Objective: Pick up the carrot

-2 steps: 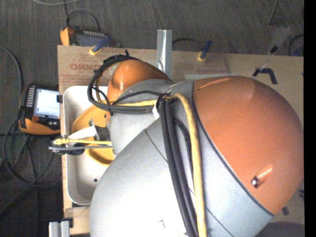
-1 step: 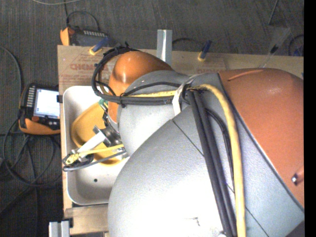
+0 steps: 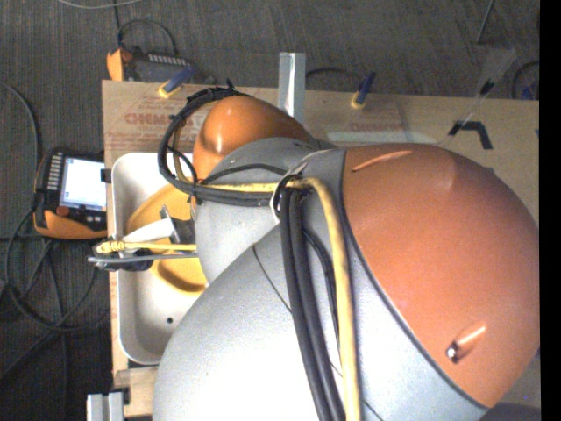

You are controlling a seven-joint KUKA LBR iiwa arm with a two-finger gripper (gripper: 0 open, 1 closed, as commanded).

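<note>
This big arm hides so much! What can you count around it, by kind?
Arm: 1
Bin: 1
Clamps: 2
Screen: 1
Total: 5

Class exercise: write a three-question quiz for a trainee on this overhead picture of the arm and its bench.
1. True or false: the grey and orange arm hides much of the bench.
2. Where does the handheld device with the lit screen lie? A on top of the arm; B on the floor left of the bench; C on a chair.
3. Fill in: the clamps on the bench's far edge are ____.
Key: 1 true; 2 B; 3 blue.
</note>
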